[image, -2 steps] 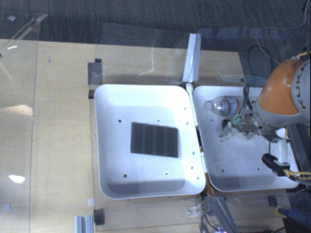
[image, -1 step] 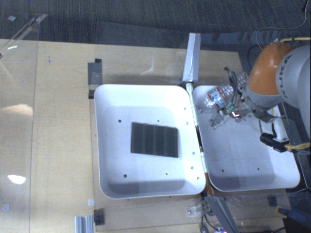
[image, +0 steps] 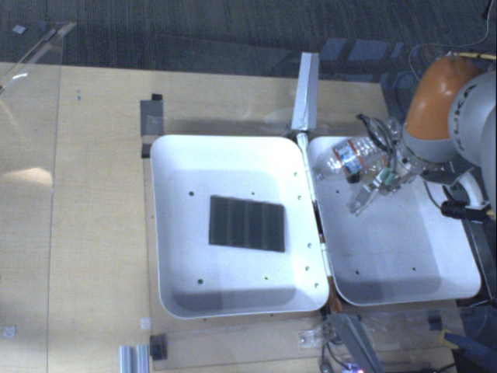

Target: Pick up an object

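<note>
A clear plastic bottle (image: 348, 155) with a blue and red label lies in the far left corner of the right bin (image: 404, 263). A black ribbed rectangular pad (image: 247, 224) lies flat in the middle of the left bin (image: 178, 286). My gripper (image: 362, 200) reaches in from the right and hangs low over the right bin, its tip just in front of the bottle and a little to its right. The wrist body sits close beside the bottle. I see nothing held at the gripper's tip.
The grey arm with its orange band (image: 435, 103) fills the upper right over the right bin's far edge. A grey upright post (image: 305, 92) stands behind the gap between the bins. Black cables (image: 458, 208) run along the right bin's right side.
</note>
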Robot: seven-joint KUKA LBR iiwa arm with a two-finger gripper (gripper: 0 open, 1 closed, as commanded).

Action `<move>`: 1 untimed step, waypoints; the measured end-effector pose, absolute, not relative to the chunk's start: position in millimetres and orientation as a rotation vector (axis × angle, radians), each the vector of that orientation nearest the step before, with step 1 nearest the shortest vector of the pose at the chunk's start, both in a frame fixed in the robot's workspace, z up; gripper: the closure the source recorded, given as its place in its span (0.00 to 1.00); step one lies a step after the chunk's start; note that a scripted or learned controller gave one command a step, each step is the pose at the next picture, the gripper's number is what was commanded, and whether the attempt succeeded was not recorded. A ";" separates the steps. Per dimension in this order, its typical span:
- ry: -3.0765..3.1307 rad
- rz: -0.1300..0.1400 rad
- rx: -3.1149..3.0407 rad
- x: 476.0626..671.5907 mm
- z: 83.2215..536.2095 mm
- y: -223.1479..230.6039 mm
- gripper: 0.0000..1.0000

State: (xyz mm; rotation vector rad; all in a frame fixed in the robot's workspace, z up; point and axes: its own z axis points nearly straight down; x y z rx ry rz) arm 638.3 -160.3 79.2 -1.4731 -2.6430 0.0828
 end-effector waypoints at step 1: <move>-2.643 0.084 -1.474 638.0 78.2 -160.7 0.00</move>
